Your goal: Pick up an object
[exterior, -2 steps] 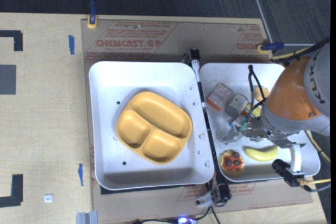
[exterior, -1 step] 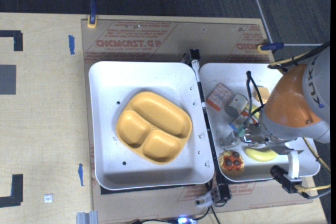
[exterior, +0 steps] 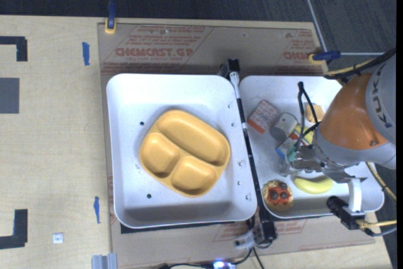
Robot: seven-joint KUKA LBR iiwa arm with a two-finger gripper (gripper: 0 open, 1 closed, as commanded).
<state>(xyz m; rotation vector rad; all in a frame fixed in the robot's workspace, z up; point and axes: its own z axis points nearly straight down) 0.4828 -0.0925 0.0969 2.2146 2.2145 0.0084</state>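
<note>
Grey arm point(exterior: 362, 116) hides much of the right bin point(exterior: 264, 88); its gripper's point(exterior: 306, 164) state is unclear.

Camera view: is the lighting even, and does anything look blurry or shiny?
Camera view: light is fairly even and soft; the yellow divided tray shows mild sheen on its rounded humps; the left bin casts a dark shadow along its near edge; small items in the right bin look slightly soft, hard to identify.

Wooden bench point(exterior: 50, 154), cardboard sheet point(exterior: 189, 47), two white bins point(exterior: 123, 135) side by side
</note>
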